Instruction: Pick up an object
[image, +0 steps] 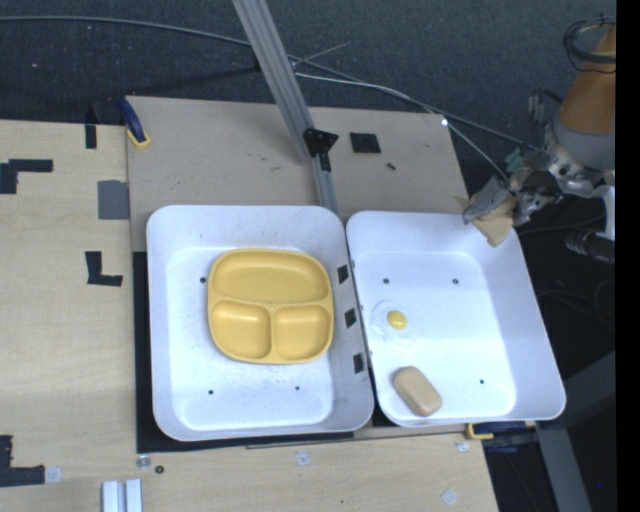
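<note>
1. The gripper (497, 212) hangs over the right bin's (520, 300) far corner, clamped on a small tan block (494, 229).
2. Held clear of the rim, probably for carrying.
3. Below it lie a yellow ball (397, 320) and a tan lump (416, 390).

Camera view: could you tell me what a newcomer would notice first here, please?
The yellow divided plate in the left bin stands out most. In the right bin lie a small yellow ball and a tan block. The gripper hangs at that bin's far right corner.
</note>
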